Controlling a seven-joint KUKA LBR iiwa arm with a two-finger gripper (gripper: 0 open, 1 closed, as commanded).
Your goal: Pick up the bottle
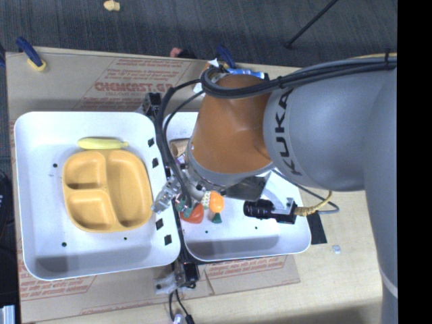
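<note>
- Camera view from above: the grey arm (pixel 331 133), with its orange band (pixel 229 123), reaches in from the right and covers most of the right bin (pixel 270 243).
- The tool (pixel 173 197) sits low at the near left corner of the right bin, right at the wall where the two bins meet.
- How far the tool is open cannot be told, because the wrist hides it from this angle. Nothing can be seen in its grasp.
- Just beside the tool, on the right bin's floor, lies a tight cluster of small things: a red piece (pixel 194 213), an orange piece (pixel 216 200) and a green bit (pixel 217 217).
- They are too small and too crowded to tell whether any of them is the bottle, so its place relative to the tool cannot be told.
- The left bin (pixel 34 181) holds a yellow divided plate (pixel 108 187), lying flat, with a yellow banana (pixel 102 143) just behind it.
- Both bins rest on printed cardboard (pixel 115 86) on the pale worktop (pixel 337 279). A blue clamp (pixel 30 52) grips the far left corner.
</note>
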